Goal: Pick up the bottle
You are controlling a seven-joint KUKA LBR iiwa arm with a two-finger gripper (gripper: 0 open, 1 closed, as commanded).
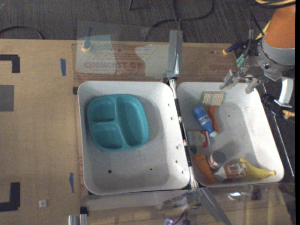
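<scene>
Bottle (204, 121): lies flat in right bin (253, 139), beside orange item (213, 117) | gripper (240, 80): above bin's far edge, well apart from bottle, fingers spread, nothing held | progress: approach, descent, grasp and lift all outstanding

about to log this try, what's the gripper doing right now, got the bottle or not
gripper: open, holding nothing, above the far edge of the right bin; the bottle lies in that bin.
</scene>
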